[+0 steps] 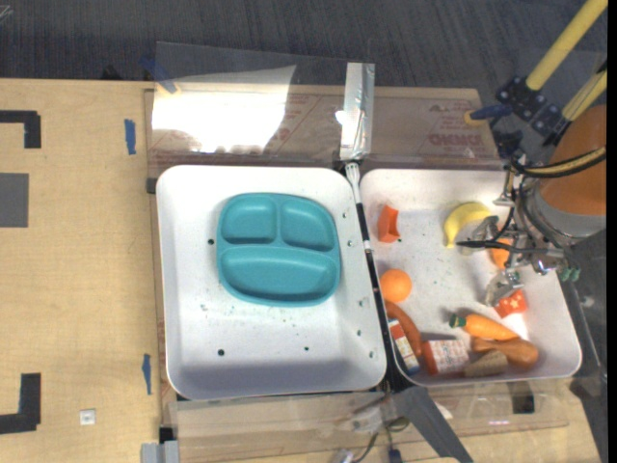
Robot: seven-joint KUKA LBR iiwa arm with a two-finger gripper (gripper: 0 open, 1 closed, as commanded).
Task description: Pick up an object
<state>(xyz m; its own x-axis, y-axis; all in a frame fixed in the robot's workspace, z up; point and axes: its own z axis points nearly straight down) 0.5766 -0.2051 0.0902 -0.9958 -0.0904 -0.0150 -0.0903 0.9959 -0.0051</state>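
Observation:
My gripper (505, 258) hangs low over the right side of the right bin (424, 201), with the orange-banded arm coming in from the upper right. A yellow banana (466, 220) lies just to its left. A small orange piece (497, 255) shows right beside the gripper, and I cannot tell whether it is held. Below the gripper lie a red and white item (513, 304) and a carrot (490, 328). An orange ball (395, 285) and an orange cup-like piece (388, 223) sit at the bin's left side.
The left bin (193, 336) holds a teal divided plate (280, 247). Along the right bin's front edge lie a red sausage (411, 334), a labelled bottle (449, 355) and a brown bread-like item (516, 354). A metal divider (357, 114) stands behind the bins.

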